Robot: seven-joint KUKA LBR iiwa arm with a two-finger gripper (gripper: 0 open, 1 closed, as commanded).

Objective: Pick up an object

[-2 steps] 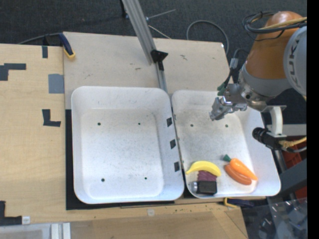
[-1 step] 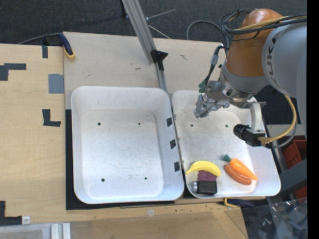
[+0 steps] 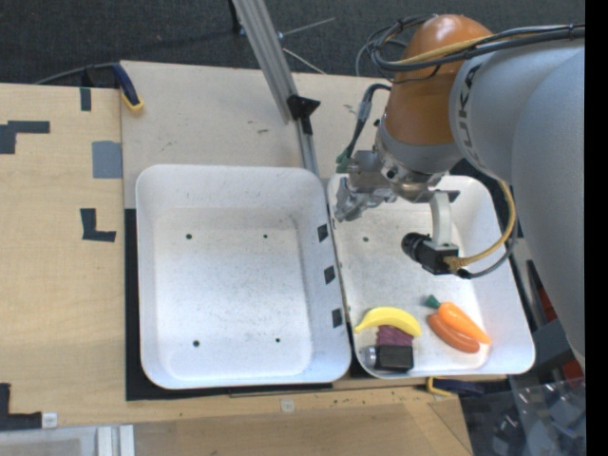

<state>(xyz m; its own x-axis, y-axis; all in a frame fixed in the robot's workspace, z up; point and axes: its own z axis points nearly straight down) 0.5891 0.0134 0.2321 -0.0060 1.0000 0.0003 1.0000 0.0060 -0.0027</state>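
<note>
In the right bin (image 3: pixel 494 350) a yellow banana (image 3: pixel 387 320), an orange carrot with a green top (image 3: pixel 457 328) and a small dark purple-and-black block (image 3: pixel 392 348) lie close together near the front edge. My gripper (image 3: pixel 350 200) hangs over the bin's far left corner, well behind these objects, and nothing shows between its fingers. The orange band and grey wrist rise above it to the right.
The left bin (image 3: pixel 228 274) lies beside the right one, sharing a raised rim in the middle. A slanted metal pole (image 3: pixel 271 55) runs down to the bins' back junction. A black cable fitting (image 3: pixel 429 252) hangs from the arm over the right bin.
</note>
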